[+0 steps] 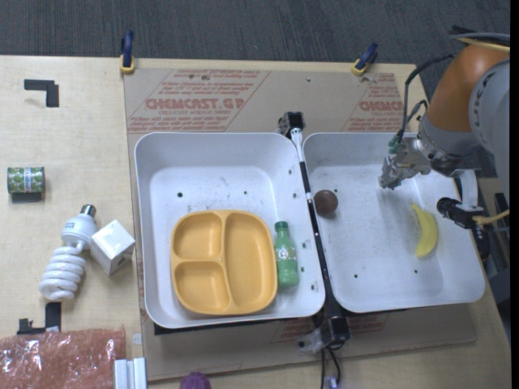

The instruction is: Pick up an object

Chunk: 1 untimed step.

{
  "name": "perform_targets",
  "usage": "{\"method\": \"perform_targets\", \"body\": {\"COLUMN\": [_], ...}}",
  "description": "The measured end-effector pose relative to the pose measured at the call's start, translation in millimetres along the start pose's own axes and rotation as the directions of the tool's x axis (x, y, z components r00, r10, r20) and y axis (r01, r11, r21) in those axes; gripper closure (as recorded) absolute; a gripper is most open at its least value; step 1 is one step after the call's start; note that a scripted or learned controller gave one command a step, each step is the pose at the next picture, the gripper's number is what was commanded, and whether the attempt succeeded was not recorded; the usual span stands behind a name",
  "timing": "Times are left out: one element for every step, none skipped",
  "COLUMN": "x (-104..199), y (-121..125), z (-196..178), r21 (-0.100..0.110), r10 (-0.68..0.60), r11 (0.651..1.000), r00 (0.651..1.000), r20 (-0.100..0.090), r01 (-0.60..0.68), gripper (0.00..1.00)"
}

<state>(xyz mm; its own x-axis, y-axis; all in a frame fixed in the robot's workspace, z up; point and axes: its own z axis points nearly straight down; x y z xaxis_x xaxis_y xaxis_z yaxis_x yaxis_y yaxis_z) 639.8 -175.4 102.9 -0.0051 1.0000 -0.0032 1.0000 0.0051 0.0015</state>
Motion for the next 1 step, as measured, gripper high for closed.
{"method": "perform_targets", "body": {"x": [-47.1], "y": [18.3], "z": [2.7], "r21": [-0.001], "r10": [0.004], "r11": [1.0], "r00": [1.0], "r20": [-0.001], "r01": [-0.004], "gripper": [1.0]}}
